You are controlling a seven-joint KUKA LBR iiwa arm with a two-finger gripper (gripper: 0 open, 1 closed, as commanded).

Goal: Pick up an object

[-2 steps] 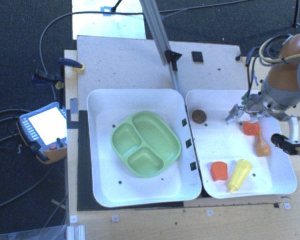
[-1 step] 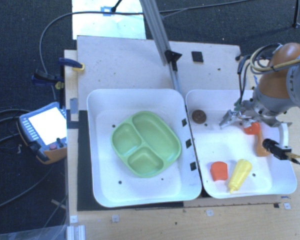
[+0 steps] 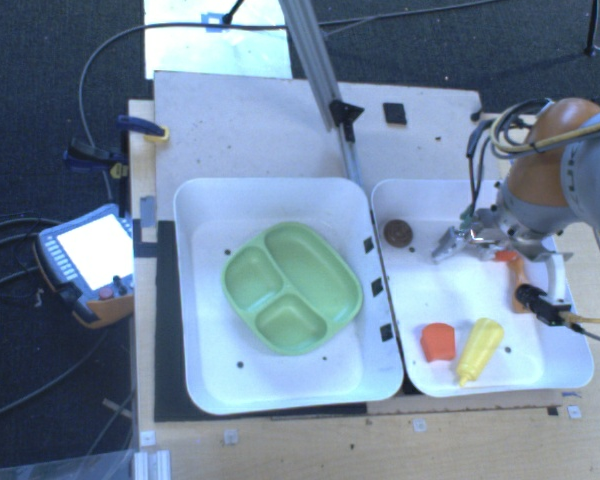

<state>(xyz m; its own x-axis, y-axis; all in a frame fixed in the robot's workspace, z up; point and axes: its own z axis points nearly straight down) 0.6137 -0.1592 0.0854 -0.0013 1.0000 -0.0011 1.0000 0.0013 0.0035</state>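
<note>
Leftmost on my screen, a green divided plate [image 3: 292,288] lies in the left bin [image 3: 205,368]. Across the divider, the right bin [image 3: 555,373] holds a brown round piece [image 3: 397,233] near its top-left corner, and an orange-red block [image 3: 439,342] just beside a yellow bottle [image 3: 479,349] near its front. Farther right, I see the gripper [image 3: 448,245] low over the bin, fingers apart and clasping nothing, a small orange object [image 3: 510,259] partly hidden behind it.

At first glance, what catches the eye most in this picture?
A light green divided plate lies in the left bin. In the right bin, a yellow bottle lies beside a small orange-red block, and a brown disc sits near the gripper.
</note>
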